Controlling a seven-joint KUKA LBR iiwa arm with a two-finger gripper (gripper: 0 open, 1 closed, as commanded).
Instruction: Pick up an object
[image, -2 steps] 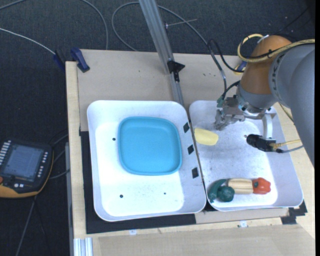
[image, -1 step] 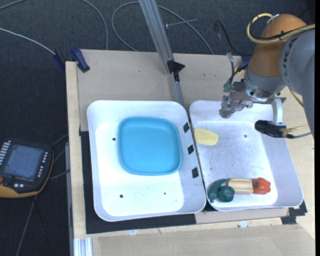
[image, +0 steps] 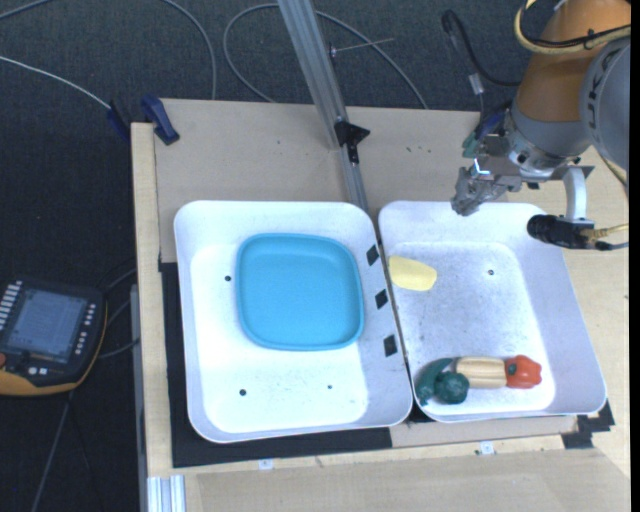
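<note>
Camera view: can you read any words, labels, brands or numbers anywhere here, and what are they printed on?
No text can be read in this view.
Handheld control pad on the floor at left: its screen and buttons are too small and blurred to read.
Black tabs between the two bins: no lettering can be made out.
Blue plate, yellow piece and toy food: no markings visible.

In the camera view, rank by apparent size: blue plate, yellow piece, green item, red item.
1. blue plate, by far the largest.
2. yellow piece and green item: they look alike, so unranked.
3. red item, slightly smaller.
</note>
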